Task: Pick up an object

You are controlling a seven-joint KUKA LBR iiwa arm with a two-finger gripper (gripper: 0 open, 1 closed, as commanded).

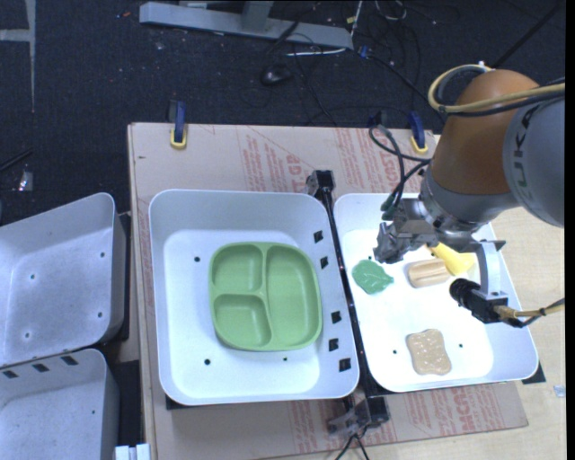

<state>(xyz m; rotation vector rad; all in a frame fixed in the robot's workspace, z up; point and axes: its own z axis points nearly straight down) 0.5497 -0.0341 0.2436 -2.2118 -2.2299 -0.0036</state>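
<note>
1 green piece (371, 277) just below-left of claw (392, 248)

dark speckled floor (81, 63) fills the upper part of the frame. black cables (395, 36) trail across it at upper right; a grey metal bar (243, 25) lies at a slant near the top centre. bench top is a brown board (243, 153) printed with faint red lettering — held at its far edge by two clamps with yellow and blue grips (179, 126). white perforated panels (54, 269) sit at the left edge, one above another, tilted. light is even and soft — shadows weak.
</note>
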